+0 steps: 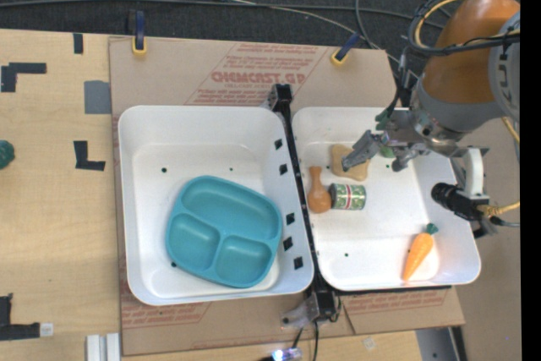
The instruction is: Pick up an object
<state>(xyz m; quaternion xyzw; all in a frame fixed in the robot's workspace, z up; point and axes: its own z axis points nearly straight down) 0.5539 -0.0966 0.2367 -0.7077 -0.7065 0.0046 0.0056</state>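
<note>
Right bin (473, 266), mid-grasp approach. I would lower the gripper (365, 151) squarely over the tan block (350, 162), lying near the bin's far-left corner beside the green can (348, 197) and wooden spoon (318, 190). Its dark fingers (362, 150) are spread above the block, touching and holding nothing that I can see.

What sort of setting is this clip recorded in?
Most likely a robotics lab test bench: two white bins sit on a cardboard sheet clamped to a bench, loose cables run behind, and toy props like a plastic carrot serve as grasp targets.
</note>
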